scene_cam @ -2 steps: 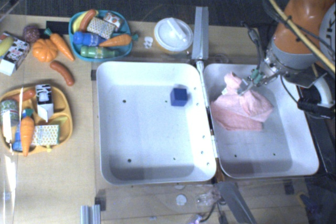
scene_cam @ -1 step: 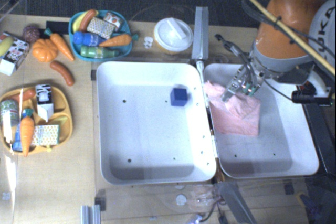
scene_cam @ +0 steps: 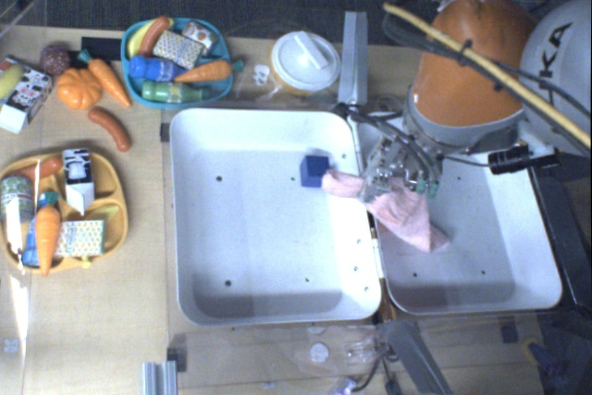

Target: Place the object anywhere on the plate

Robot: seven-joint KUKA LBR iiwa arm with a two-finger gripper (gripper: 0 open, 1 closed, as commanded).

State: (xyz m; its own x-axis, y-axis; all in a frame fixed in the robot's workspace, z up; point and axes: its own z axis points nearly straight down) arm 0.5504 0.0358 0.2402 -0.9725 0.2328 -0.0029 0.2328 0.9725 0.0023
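Camera view from above takes in two shallow white bins side by side on a wooden bench. Within the left white bin (scene_cam: 250, 273), toward its far right part, a small blue cube (scene_cam: 314, 169) rests on the floor. A crumpled pink cloth (scene_cam: 407, 219) drapes across the divide between the bins, one end lying in the left bin just beside the cube, the bulk of it lying in the right white bin (scene_cam: 499, 282). Directly over the cloth, at the rim between the bins, hangs the grey arm's two-finger gripper (scene_cam: 393, 176), beneath the orange band (scene_cam: 467, 60) of the wrist; whether it is apart, together or clamped on the cloth, I cannot tell. Beyond the bins, at the far side, stands a round white lidded container (scene_cam: 306, 62). Left of that sits a blue bowl of toy food (scene_cam: 178, 62). Loose toy carrots, a small pumpkin and a sausage lie at the far left, and nearer on the left sits a yellow tray of toy food (scene_cam: 63, 210).
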